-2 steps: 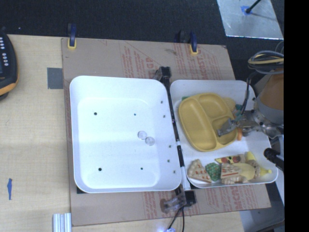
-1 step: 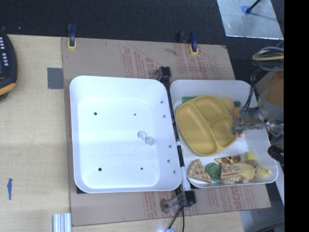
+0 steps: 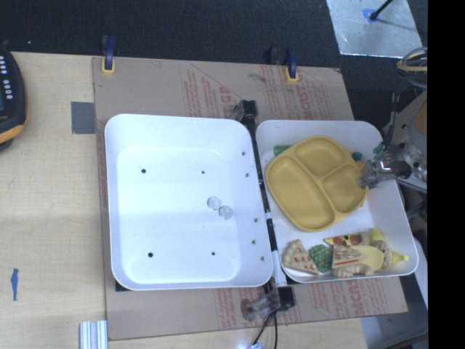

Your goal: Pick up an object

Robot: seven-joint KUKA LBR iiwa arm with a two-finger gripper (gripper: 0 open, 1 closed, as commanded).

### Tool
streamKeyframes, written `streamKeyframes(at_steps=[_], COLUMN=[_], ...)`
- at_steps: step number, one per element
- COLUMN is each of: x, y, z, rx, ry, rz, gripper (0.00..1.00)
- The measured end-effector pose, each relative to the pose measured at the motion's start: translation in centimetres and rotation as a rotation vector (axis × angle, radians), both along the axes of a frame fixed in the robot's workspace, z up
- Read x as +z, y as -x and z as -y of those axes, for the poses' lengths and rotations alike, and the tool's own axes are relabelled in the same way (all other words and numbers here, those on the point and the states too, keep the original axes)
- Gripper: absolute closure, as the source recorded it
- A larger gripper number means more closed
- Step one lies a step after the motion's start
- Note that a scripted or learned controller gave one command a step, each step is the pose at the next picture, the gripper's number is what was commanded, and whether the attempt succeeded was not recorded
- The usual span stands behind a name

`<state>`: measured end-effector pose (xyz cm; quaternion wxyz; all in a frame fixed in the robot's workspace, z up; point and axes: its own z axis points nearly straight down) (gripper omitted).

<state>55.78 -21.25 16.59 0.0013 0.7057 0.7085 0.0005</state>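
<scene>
Pale wooden counter carries a brown cardboard sheet, and the two shallow white bins sit side by side on it. Nearest the camera, along the front edge of the right white bin, lies a cluster of small toy food pieces: a tan slice, something green, and yellow and red bits touching one another. Just behind them, a mustard-yellow plastic plate with three compartments fills the middle of that bin, tilted slightly. A green item peeks out from under its far left rim. The gripper reaches in from the right and sits at the plate's right edge; whether its fingers are released or clenched cannot be told. The left white bin holds two small clear round pieces near its centre. Farthest back, blue-and-yellow clamps pin the cardboard.
</scene>
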Motion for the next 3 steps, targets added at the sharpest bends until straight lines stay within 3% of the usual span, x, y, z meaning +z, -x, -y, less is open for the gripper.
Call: streamKeyframes(at_steps=[1, 2, 3], x=[-0.3, 2.4, 5.4], y=[0.1, 0.1, 3.5], z=[0.0, 0.0, -0.1], rx=[0.000, 0.000, -0.002], ry=[-0.001, 0.000, -0.002], rz=[-0.006, -0.001, -0.006], gripper=[0.00, 0.00, 0.00])
